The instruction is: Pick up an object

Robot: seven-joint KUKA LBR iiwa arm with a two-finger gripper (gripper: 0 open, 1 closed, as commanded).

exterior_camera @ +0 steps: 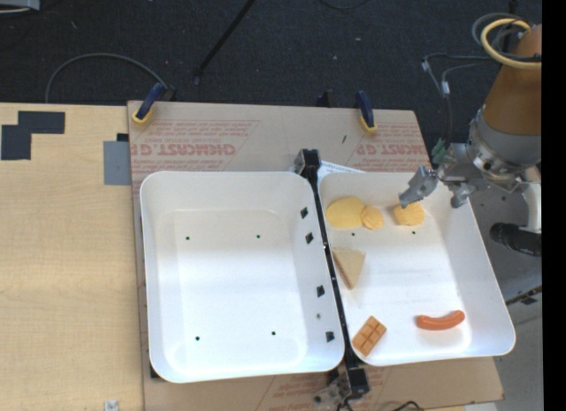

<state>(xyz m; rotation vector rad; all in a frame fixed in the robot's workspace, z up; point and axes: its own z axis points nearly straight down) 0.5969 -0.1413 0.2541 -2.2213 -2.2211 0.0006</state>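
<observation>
Here the gripper [435,186] is at the approach step, above a small yellow piece [409,215] near the far edge of the right bin [482,263].

The arm [511,104] leans in from the right, wrist tilted toward the piece. Its fingers stand apart and hold nothing. Next, it probably must go down so the fingers come on both sides of the piece, then close.

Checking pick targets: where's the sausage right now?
The sausage lies in the right bin, near its front right corner, right of the waffle piece and apart from it.
</observation>
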